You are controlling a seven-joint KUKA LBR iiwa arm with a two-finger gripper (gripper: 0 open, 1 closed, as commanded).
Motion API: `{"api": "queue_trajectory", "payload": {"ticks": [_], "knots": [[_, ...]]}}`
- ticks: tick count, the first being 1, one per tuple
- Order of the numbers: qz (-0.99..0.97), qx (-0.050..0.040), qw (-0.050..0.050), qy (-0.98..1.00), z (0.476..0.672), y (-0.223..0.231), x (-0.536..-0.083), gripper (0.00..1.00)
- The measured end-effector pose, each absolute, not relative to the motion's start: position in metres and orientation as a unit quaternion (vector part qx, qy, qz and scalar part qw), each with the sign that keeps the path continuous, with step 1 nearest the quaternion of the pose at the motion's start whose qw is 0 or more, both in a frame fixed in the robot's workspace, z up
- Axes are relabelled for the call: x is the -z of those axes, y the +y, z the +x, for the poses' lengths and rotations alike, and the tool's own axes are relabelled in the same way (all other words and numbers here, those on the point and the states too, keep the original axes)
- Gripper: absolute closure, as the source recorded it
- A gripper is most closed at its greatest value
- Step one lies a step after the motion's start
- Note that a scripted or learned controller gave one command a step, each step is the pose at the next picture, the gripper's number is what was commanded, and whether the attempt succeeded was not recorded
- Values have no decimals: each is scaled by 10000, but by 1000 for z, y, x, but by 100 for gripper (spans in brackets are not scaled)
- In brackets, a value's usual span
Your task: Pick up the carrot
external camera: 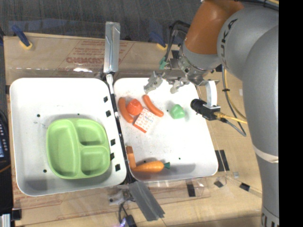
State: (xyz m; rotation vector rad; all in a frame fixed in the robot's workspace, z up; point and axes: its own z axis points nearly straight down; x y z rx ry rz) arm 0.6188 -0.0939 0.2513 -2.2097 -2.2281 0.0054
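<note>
Orange carrot (148, 166) lies lengthwise along right bin's (201, 141) near wall.

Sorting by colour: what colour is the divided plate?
Light green divided plate, in the camera view.

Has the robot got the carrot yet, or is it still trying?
Not yet. The carrot lies at the near edge of the right bin, untouched. The gripper is open and holds nothing, up at the far side of that bin, above the other toy foods. So nothing looks done. Left to do: move over to the carrot, come down, close on it and lift it.
</note>
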Motion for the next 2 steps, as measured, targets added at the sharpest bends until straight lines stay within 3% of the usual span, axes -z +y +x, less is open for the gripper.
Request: {"api": "queue_trajectory", "payload": {"ticks": [1, 2], "knots": [[-7027, -23, 25, -7114, 560, -117, -178, 0], [-6023, -9, 24, -7982, 491, -105, -143, 0]]}}
